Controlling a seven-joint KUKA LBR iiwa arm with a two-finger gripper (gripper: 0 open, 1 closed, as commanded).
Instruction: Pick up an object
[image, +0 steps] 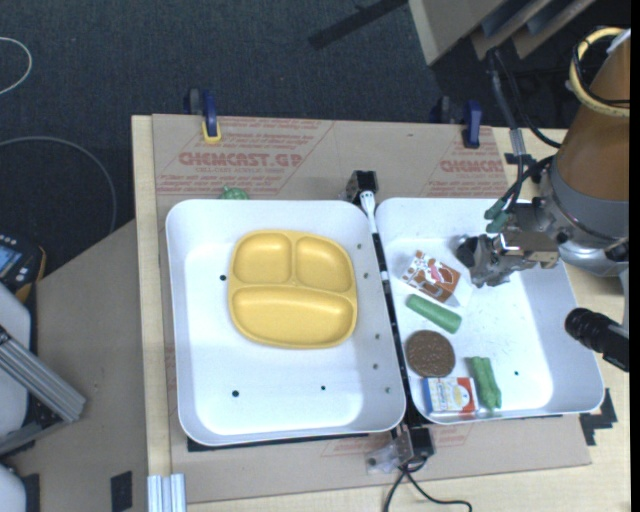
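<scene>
We see the gripper (487, 262) low over the upper part of the right bin (545, 355), pointing to the left, and we cannot tell its state because it looks like one dark blurred mass. Nothing visible sits in it. The arm (600, 150) comes in from the right edge, with its orange band above the grey wrist, and it bends down toward the bin.

Just beside the gripper, to its left, lies a small red and white packet (432, 276), tilted, with its long axis going from upper left to lower right. Below it lies a green cylinder (433, 313), also slanted the same way. Under this one is a round brown disc (430, 352), flat on the floor of the bin. Near the front wall is a small box (448, 396) with a red and white label, lying sideways, and touching its right end a green piece (485, 381) that points almost up and down.

In the left bin (200, 340) rests a yellow divided plate (293, 288), well apart from the gripper.
</scene>
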